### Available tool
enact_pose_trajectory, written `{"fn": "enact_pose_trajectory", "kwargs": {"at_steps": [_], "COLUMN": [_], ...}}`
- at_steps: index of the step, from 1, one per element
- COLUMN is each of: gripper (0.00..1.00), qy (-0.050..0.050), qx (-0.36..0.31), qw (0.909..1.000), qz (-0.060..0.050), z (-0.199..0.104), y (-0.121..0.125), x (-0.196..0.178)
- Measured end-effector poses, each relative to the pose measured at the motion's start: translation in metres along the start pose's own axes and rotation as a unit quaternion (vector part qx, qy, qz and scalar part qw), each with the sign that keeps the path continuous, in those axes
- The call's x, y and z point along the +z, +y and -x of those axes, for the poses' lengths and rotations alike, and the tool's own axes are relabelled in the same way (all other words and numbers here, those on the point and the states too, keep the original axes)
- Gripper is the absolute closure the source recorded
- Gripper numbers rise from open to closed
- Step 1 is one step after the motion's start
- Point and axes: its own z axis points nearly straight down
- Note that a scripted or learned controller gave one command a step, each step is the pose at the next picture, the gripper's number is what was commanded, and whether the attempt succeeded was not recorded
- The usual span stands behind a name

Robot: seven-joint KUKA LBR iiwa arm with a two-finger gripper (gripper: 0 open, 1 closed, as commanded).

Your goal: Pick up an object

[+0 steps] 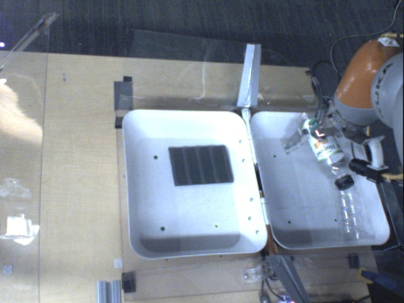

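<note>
**A:** Which step was in hand at that moment?

**B:** I judged it to be the approach or the grasp itself. The end effector (317,130) sat low over the far right part of the right bin (297,242), right at the upper end of a small labelled bottle (327,151). The bottle lay on the bin floor at a slant, its dark cap (344,182) pointing toward the near right corner.

**A:** Was the end effector wide, narrow, or holding the bottle?

**B:** I could not tell. The wrist and the glare on the bottle hid that, so I would not call it a hold.

**A:** What did the next move call for?

**B:** In my view, a firm closure across the bottle's body and then a straight lift. It was round and smooth, so it would likely roll or slip out if caught off-centre.

**A:** And the count?

**B:** One arm (363,81) and two bins on the bench (76,169). The left bin (145,131) had one dark ribbed pad (201,165). The right bin had the one bottle, plus one clear item (348,214) just beyond its cap, too faint to name.
</note>
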Motion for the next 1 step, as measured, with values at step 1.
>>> {"fn": "enact_pose_trajectory", "kwargs": {"at_steps": [1], "gripper": [1.00], "qy": [0.000], "qx": [-0.030], "qw": [0.9995], "qz": [0.003], "z": [-0.0670], "y": [0.0306], "x": [-0.0990]}}
